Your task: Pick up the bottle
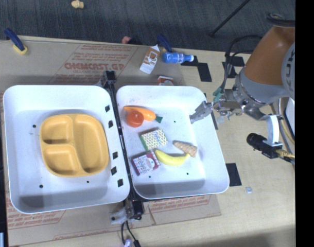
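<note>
Camera view had the bottle (pixel 177 58) lying on its side on the desk (pixel 249 210), outside the bins, just past the far rim of the right bin (pixel 219 174), long axis running roughly left-right with the blue body left and pale end pointing right. My end effector (pixel 199 112) hung over that bin's right rim, nothing in it, and honestly I couldn't tell if it was released or clenched. So I figured the bottle sat up-view and a bit left of it.

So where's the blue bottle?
The small blue plastic bottle lies on the bench behind the right white bin, outside it, beside a small carton.
</note>
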Motion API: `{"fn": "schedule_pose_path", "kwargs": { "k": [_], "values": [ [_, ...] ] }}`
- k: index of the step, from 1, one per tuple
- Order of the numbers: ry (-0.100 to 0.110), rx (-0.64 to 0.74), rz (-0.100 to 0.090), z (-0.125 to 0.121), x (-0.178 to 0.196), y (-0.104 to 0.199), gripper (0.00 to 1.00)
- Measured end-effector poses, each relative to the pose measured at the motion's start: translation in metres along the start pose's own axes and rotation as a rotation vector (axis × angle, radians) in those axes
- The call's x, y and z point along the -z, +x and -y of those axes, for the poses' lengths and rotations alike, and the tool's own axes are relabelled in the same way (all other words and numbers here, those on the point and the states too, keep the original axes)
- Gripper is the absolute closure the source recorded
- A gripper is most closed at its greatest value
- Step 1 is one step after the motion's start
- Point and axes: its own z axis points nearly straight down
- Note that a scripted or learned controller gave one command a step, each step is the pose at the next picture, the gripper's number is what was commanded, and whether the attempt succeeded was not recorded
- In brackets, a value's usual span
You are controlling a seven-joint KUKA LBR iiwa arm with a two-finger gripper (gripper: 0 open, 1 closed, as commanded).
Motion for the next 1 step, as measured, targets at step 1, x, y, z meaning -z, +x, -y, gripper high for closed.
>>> {"fn": "schedule_pose_path", "kwargs": {
  "k": [1],
  "values": [
    [0.002,0.005,-0.001,-0.0003,0.0101,0.0003,1.00]
  ]
}}
